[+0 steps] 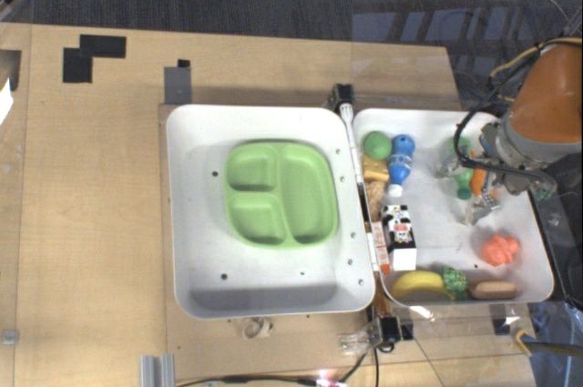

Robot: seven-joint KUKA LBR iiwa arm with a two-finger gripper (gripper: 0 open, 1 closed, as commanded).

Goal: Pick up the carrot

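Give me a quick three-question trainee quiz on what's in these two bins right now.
1. True or false: the green plate lies in the left bin.
2. What lies right beside the banana? A) broccoli B) blue bottle C) green ball
3. Fill in: the gripper is over the ___ bin, close to the carrot.
Key: 1 true; 2 A; 3 right.

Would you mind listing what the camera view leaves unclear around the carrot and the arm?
- Carrot: a small orange and green piece beneath the wrist, mostly covered by the gripper.
- Grasp: contact with the carrot is too small and blurred to judge.
- Arm: cut off by the right edge.
- Bottle label: too small to read.
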